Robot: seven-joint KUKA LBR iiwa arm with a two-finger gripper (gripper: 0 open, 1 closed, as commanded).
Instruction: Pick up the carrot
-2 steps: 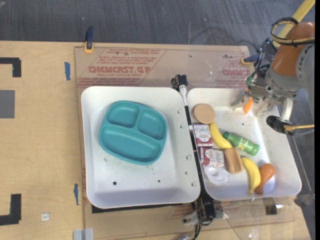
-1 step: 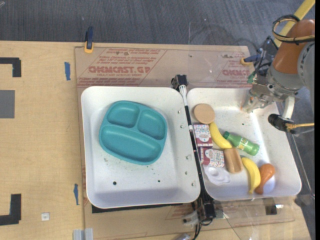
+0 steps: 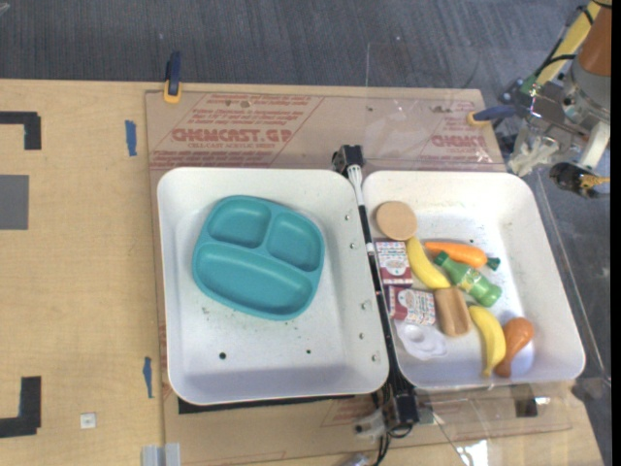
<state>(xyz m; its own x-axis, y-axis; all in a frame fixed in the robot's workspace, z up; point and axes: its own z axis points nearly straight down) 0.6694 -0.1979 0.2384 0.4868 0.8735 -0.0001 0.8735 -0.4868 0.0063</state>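
Orange and tapering, the small plastic carrot lies on its side in the right-hand white bin, toward that bin's three o'clock side, its green leafy end pointing to three o'clock. Touching it at about seven o'clock is a green plastic bottle, tilted. A yellow banana lies just beside the carrot at nine o'clock, and a round tan wooden disc sits at ten o'clock from it, near the bin's twelve o'clock wall. Lower down come a brown cylindrical block, a second yellow banana and an orange-brown drumstick-shaped toy at the bin's five o'clock corner. Two small red-and-white printed cartons lie along the nine o'clock wall.

Across the divider, the left-hand white bin holds a teal plastic plate with three compartments.

Well apart from the carrot, at one o'clock beyond the bin's corner, the gripper hangs over the bench; whether it is parted or closed cannot be told, and nothing is seen in its grasp.
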